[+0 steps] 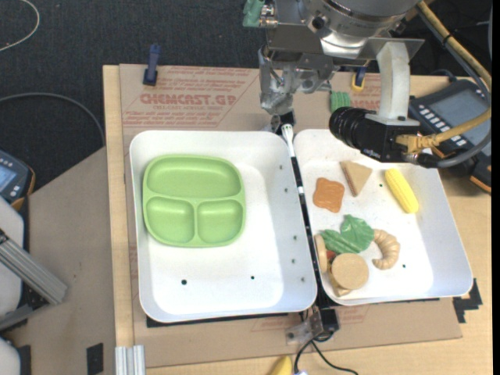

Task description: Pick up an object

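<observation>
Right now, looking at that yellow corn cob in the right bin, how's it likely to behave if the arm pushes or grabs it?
The corn cob looks rounded and elongated, so a sideways push would probably roll it. It lies apart from the other food pieces, on bare bin floor, so it could likely slide freely. Its surface looks smooth and plastic-like, so it's probably stiff and light, and may slip from a grip across its curve.

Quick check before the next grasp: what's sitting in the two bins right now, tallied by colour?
Green: 2, the divided plate in the left bin and the leafy piece in the right bin
Orange: 1, the ridged patty
Yellow: 1, the corn cob
Tan or brown: 3, the wedge, the croissant, the round bun
Total: 7
</observation>
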{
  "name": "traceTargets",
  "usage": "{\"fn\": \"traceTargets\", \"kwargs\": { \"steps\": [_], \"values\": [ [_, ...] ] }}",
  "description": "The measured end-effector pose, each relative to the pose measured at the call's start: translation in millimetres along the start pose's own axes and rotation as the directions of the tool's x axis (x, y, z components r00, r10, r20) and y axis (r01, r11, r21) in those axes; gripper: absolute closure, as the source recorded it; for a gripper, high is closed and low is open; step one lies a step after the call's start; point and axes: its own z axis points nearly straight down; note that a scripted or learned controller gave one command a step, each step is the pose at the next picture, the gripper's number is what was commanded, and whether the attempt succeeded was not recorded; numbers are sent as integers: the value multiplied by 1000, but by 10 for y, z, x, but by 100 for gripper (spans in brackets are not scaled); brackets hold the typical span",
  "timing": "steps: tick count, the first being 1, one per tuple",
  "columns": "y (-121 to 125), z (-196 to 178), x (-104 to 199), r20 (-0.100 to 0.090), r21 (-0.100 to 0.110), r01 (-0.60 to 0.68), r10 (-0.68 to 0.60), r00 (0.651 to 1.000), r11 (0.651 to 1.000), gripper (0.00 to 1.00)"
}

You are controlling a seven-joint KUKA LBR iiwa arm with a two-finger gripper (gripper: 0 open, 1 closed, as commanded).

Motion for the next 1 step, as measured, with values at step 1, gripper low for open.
{"fn": "traceTargets", "kwargs": {
  "steps": [1],
  "values": [
    [-57,1,93,-1,1,5,-5,1000,1000,100]
  ]
}}
